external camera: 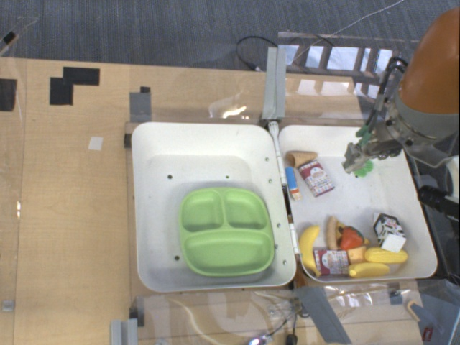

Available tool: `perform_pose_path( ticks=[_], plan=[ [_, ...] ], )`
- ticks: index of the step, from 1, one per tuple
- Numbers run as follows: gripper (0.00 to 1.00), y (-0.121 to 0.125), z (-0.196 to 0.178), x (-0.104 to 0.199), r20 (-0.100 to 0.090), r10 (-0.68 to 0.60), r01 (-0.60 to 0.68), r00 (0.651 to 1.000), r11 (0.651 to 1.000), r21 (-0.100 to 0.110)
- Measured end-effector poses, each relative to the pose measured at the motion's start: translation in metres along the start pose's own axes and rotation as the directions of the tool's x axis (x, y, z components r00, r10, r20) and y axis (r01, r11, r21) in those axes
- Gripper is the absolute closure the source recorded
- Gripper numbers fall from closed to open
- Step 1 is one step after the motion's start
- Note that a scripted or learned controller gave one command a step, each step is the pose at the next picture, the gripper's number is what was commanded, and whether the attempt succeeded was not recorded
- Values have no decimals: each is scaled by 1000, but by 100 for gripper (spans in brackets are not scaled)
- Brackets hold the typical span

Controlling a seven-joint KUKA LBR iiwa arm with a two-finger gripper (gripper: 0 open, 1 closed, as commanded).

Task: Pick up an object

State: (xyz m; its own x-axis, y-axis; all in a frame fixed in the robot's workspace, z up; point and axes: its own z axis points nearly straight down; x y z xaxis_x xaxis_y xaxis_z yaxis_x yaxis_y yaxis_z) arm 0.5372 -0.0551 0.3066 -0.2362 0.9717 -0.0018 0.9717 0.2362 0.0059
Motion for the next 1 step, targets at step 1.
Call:
perform_pose_path(
  ticks=[1],
  plan=[
    [100, 26, 110, 56, -1, 208, -208, 978, 978, 7]
  ],
)
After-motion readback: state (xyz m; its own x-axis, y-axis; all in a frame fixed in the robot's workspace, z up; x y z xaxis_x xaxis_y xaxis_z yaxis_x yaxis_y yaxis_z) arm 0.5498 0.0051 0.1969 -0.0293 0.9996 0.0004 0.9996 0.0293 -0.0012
